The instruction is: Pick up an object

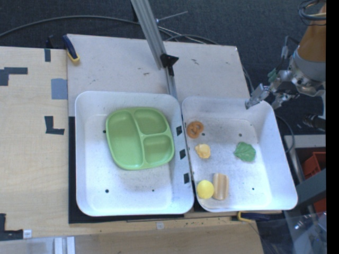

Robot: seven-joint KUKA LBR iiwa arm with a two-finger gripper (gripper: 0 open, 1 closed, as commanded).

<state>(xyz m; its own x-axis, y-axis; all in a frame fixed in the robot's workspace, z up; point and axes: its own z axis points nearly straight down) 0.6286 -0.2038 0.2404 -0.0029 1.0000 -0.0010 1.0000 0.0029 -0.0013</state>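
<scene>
Grey two-finger gripper (258,96) hangs over right white bin's (280,157) far rim; can't tell if open/closed. Crumpled green leaf-like piece (244,152) lies nr bin's middle

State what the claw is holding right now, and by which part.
Nothing. The claw hangs above the right bin's far rim, apart from the items inside.

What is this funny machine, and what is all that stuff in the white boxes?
It is a robot arm, coming in from the right. One camera looks down at a slant from above the bench. At the arm's end is its gripper, a two-finger pincher, sitting over the far rim of the right bin. Nothing is in it. That bin holds small toy foods: a brown round one, a yellow lump, a green leafy piece, a yellow ball and a tan block. The left bin holds a green divided plate.
</scene>
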